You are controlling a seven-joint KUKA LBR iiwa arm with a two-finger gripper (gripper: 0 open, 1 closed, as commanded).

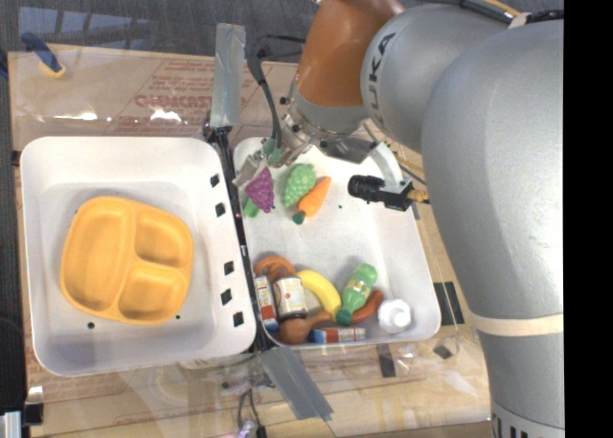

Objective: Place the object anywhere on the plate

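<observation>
A yellow plate [126,259] with three compartments lies in the left bin [57,163]. Nothing rests on it. My gripper [272,152] hangs over the far left corner of the right bin [407,254], under the orange wrist band. Just below it lies a purple grape bunch [260,191], close to the bin's left wall. I cannot see whether the gripper touches the grapes. A green grape bunch [299,182] and an orange carrot [313,195] lie beside them to the right.
A pile fills the near end of the right bin: a banana [319,290], a green bottle [359,285], a small can [290,298], a white bottle [394,314]. The grey arm covers the right bin's far right side. A taped divider [233,225] separates the bins.
</observation>
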